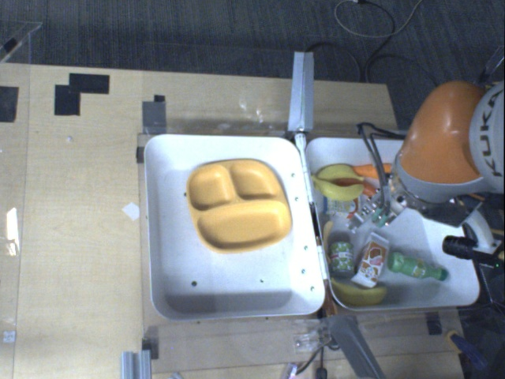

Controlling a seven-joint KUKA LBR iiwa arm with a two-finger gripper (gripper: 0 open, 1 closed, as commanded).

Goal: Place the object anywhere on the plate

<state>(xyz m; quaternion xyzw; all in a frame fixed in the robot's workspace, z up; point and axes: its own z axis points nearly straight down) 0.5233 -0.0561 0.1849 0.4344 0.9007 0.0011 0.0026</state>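
Note:
A yellow plate [237, 204] with three compartments lies in the left bin [170, 290], slightly left of its middle. My gripper [377, 214] hangs low over the right bin [465, 290], below the orange band of the arm [446, 136]. Right under and around it lie a small carton [371, 260], a green can [341, 257] and a green bottle [416, 268]. The arm hides the bin's far right part.
A yellow-green fruit with a red patch [339, 180] and an orange item [365, 170] lie at the back of the right bin. A banana [359, 294] rests against its front wall. A metal divider post [301, 93] stands between the bins.

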